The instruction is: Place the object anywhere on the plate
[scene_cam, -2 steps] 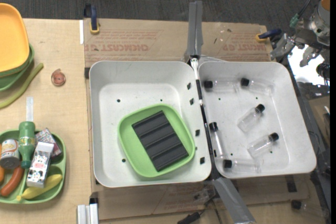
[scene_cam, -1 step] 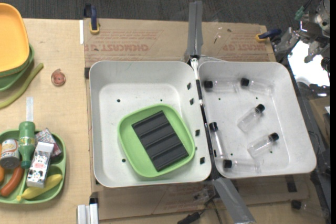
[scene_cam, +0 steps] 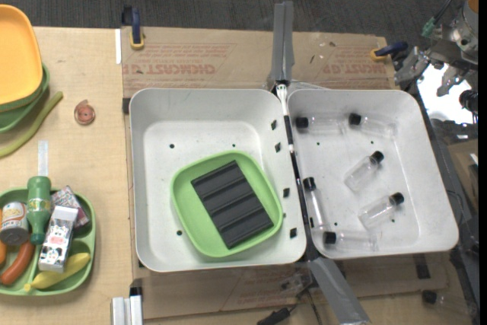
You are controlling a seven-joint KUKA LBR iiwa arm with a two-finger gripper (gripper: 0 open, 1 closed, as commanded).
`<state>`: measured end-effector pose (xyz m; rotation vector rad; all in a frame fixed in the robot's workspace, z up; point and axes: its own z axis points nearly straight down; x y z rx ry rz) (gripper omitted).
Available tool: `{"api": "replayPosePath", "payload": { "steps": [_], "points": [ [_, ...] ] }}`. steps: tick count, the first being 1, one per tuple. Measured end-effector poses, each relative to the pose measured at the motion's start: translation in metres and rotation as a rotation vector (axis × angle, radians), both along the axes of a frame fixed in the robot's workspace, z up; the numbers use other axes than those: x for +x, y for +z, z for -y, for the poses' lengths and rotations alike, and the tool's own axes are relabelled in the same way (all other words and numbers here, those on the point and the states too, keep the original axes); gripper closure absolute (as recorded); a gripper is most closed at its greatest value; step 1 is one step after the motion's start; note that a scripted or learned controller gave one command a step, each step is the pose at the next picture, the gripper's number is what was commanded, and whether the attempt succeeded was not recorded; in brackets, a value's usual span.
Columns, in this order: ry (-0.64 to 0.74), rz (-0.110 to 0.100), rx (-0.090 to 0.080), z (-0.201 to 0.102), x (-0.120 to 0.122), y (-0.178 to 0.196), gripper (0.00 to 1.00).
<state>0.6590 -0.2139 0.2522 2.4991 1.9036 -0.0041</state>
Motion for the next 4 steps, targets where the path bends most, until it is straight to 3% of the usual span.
{"api": "replayPosePath", "payload": {
  "steps": [2, 4],
  "points": [
    [-0.045, 0.001, 0.0, -0.009, 0.0, 0.012, 0.0],
    [-0.112, 0.0, 0.001, 0.0, 0.0, -0.007, 0.0]
  ]
}}
